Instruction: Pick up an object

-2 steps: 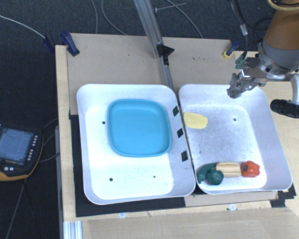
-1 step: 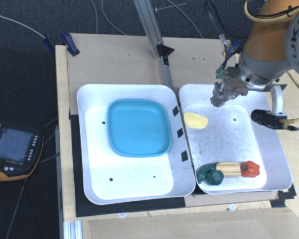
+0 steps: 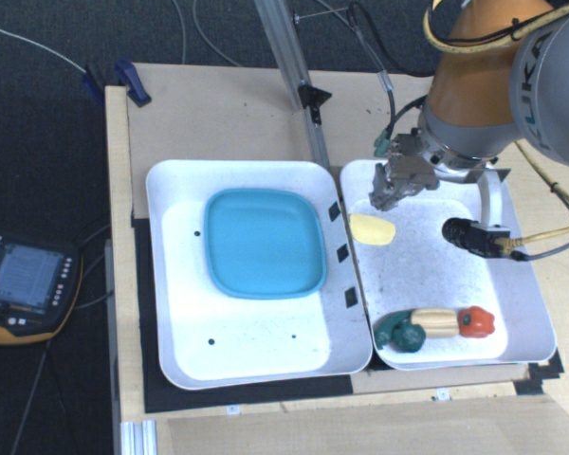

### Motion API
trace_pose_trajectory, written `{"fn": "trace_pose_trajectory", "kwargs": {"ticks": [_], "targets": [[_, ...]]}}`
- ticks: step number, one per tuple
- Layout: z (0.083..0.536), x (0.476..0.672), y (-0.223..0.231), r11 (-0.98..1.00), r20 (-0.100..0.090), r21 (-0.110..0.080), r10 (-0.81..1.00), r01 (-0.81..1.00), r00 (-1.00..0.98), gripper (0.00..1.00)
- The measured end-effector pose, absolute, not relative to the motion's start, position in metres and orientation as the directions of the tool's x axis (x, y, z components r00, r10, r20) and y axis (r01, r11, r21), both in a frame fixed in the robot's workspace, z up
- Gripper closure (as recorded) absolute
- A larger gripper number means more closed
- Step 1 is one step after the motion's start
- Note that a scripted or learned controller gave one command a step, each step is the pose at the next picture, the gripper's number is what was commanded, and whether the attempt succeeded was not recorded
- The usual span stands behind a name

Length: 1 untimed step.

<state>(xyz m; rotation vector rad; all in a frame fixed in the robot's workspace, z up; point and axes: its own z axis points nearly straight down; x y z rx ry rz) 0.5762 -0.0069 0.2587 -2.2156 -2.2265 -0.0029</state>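
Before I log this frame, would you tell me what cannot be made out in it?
- Gripper: the camera view leaves its tips a dark blur, so open or shut is unclear.
- Yellow object: too small to identify, and contact with the gripper is unclear.
- Arm: cut off by the right and top edges.
- Green, tan and red objects: too small to identify.

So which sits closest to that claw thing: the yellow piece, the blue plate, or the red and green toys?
From the gripper:
1. Yellow piece, just below it, right bin.
2. Blue plate, left bin.
3. Green toy and red toy, right bin's near edge; too close to call.
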Motion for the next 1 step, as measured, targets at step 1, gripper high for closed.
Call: {"fn": "trace_pose_trajectory", "kwargs": {"ticks": [1], "targets": [[0.2606,0.5601,0.0507,0.006,0.002,0.000,1.000,1.000,-0.006,1.00]]}}
